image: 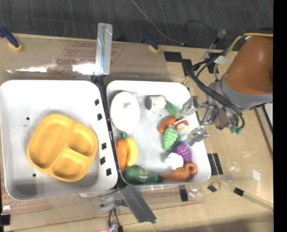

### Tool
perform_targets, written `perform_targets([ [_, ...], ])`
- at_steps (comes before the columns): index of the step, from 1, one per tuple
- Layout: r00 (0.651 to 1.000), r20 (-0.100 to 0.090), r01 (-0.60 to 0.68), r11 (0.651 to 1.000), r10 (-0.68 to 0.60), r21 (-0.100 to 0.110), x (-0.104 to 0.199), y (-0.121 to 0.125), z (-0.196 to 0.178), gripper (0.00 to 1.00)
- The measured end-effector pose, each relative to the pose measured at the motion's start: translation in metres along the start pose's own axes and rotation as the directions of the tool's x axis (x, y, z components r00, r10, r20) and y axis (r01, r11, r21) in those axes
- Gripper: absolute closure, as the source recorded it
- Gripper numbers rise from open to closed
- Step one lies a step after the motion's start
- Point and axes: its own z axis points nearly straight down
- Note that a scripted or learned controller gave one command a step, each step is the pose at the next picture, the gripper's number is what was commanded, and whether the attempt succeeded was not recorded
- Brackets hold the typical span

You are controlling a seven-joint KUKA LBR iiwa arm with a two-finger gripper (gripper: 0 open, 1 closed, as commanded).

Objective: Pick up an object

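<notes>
The right bin (148, 87) holds a jumble of toy food. My gripper (192, 122) hovers at the bin's right edge, open, one fingertip (186, 109) toward the back and the other (197, 137) toward the front. Nothing sits between them. Just left of the gripper lie a small white and red carton (182, 127), an orange piece (166, 124), green grapes (170, 138) and purple grapes (183, 152). Further left are a white round plate (125, 109), a white cup (156, 102), a carrot (122, 151) and a banana (132, 151).
A green bottle (141, 175) and a brown gourd (183, 171) lie along the right bin's front wall. The left bin (12, 100) holds a yellow divided plate (62, 146). A metal bracket (103, 50) stands behind the wall between the bins. Cables hang by the wrist.
</notes>
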Motion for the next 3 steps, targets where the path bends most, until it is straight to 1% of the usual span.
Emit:
perform_targets([
  [1, 0.987, 0.005, 0.162, 0.987, -0.162, 0.001, 0.021, -0.006, 0.161, 0.00],
  [2, 0.980, 0.004, 0.197, 0.980, -0.197, 0.001, 0.005, -0.003, 0.165, 0.00],
  [3, 0.979, 0.008, 0.206, 0.979, -0.206, 0.003, 0.002, -0.001, 0.154, 1.00],
])
